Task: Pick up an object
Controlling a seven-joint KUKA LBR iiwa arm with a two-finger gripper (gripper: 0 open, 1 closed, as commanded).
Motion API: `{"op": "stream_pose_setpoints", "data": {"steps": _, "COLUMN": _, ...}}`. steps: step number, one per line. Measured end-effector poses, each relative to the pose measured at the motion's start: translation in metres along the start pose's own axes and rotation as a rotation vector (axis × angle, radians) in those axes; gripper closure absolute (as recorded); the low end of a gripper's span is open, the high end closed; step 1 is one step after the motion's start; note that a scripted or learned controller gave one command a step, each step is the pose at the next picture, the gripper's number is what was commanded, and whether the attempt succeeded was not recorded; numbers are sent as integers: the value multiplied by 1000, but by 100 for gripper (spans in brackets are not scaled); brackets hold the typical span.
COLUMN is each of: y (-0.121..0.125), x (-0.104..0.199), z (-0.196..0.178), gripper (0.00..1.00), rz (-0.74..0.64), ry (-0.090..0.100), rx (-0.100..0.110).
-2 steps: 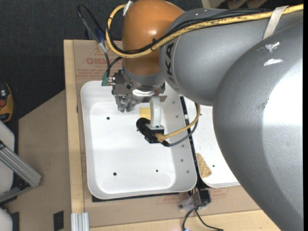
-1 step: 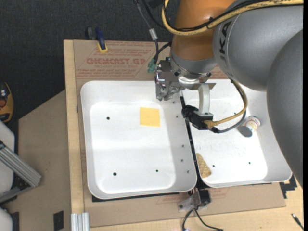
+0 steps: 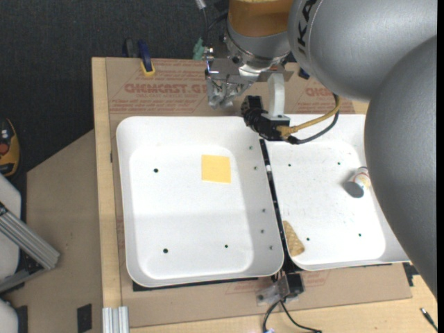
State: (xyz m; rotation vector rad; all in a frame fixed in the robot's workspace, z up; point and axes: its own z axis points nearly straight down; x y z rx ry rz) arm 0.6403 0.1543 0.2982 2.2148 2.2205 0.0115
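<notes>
A flat yellow square lies in the left bin, a little behind its middle. In the right bin, a small grey and white roundish object rests near the right side. A tan lump sits at that bin's front left corner, against the divider. My gripper hangs under the orange band, above the cardboard just beyond the left bin's far rim. It is well behind the yellow square, and nothing shows in it.
A black fitting with a cable hangs over the far end of the divider between the bins. A blue and yellow clamp grips the board's far edge. The grey arm covers the upper right, over the right bin's far corner.
</notes>
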Motion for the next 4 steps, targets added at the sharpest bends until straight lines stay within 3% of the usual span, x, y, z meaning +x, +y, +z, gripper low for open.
{"op": "stream_pose_setpoints", "data": {"steps": 1, "y": -3, "x": 62, "z": 51, "gripper": 100, "rz": -2, "ry": -1, "rx": 14}}
{"op": "stream_pose_setpoints", "data": {"steps": 2, "y": -54, "x": 71, "z": 83, "gripper": 100, "rz": 1, "ry": -3, "rx": 17}}
{"op": "stream_pose_setpoints", "data": {"steps": 3, "y": -94, "x": 32, "z": 67, "gripper": 100, "rz": 5, "ry": -3, "rx": 15}}
{"op": "stream_pose_setpoints", "data": {"steps": 4, "y": -90, "x": 73, "z": 53, "gripper": 100, "rz": -1, "ry": 0, "rx": 7}}
